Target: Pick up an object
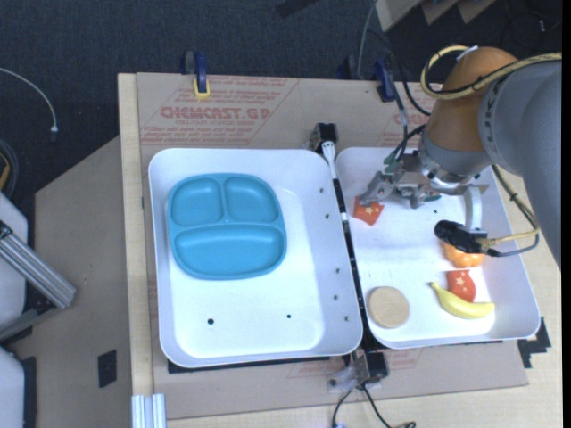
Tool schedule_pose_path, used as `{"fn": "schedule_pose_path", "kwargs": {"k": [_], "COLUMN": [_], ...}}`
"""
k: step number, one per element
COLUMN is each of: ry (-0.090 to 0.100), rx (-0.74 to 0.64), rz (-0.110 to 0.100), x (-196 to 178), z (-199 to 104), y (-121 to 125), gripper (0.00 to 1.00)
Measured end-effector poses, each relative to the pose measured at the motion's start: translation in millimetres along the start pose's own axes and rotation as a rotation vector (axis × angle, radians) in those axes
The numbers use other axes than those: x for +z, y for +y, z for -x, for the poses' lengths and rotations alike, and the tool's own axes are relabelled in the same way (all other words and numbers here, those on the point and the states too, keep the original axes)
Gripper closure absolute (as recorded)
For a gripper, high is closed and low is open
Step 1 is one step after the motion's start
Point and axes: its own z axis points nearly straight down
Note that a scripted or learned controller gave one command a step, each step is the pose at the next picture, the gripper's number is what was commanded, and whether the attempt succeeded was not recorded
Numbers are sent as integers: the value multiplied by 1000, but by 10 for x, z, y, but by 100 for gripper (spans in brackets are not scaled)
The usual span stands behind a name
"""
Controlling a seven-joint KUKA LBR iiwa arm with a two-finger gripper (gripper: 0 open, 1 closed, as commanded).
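Tan disc (389, 306): lies flat at the near edge of the right bin (412, 259), on its left side.
Banana (462, 305): lies flat in the near right corner of the same bin.
Red piece (461, 283): sits against the far side of the banana.
Orange piece (462, 256): sits just beyond the red piece and is partly covered from above.
Left bin (268, 315): holds a blue divided plate (227, 225) in its far-left half, well apart from the work area.
Red block (368, 210): sits in the far-left part of the right bin, near the wall between the bins. It is the likely target.
Gripper (376, 193): is right at the far side of the red block and angled toward it. Whether it is released or clenched cannot be told from this view.
Arm (526, 105): reaches in from the far right.
Progress: the approach appears done. No object is visibly lifted, so a confirmed grasp and the lift remain.
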Motion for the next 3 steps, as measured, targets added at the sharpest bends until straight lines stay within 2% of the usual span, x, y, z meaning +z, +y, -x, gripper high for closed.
{"fn": "schedule_pose_path", "kwargs": {"k": [1, 2, 3], "ry": [-2, -6, -6], "rx": [0, 0, 0], "rz": [10, -2, -3], "x": [-122, -754, -1269], "z": [-4, -10, 74], "y": [22, 15, 71], "gripper": [100, 100, 100]}}
